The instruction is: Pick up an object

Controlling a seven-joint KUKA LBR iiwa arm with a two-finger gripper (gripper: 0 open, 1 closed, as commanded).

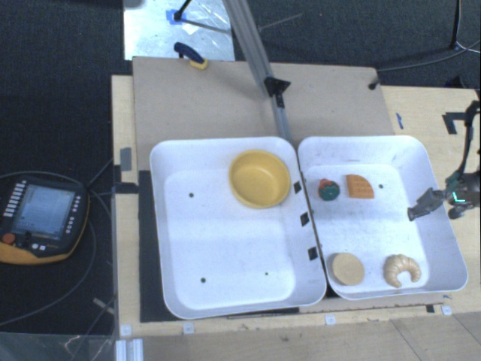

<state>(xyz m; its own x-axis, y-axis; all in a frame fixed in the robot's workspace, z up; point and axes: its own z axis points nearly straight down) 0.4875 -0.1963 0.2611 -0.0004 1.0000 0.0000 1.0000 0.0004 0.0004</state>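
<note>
The gripper (421, 206) is poking in over the right edge of the right bin (391, 147). It is too small and dark here to tell how its jaws are set. Nothing is showing between them, so it is not holding anything.

The right bin is the place to look. A croissant (401, 268) is lying near the bin's front right corner. A round cookie (347, 268) is sitting beside it, toward the bin's front left corner. A waffle (359, 186) and a little green and red toy (328, 190) are sitting side by side near the bin's back left. A yellow bowl (259, 179) is sitting in the other bin, well apart.

The croissant is the closest thing to the gripper, just in front of it and a bit further into the bin. To do this step well, I think the arm should be coming right above the croissant, opening wide, and going straight down over its fat middle before squeezing. It should be staying away from the bin's wall.
</note>
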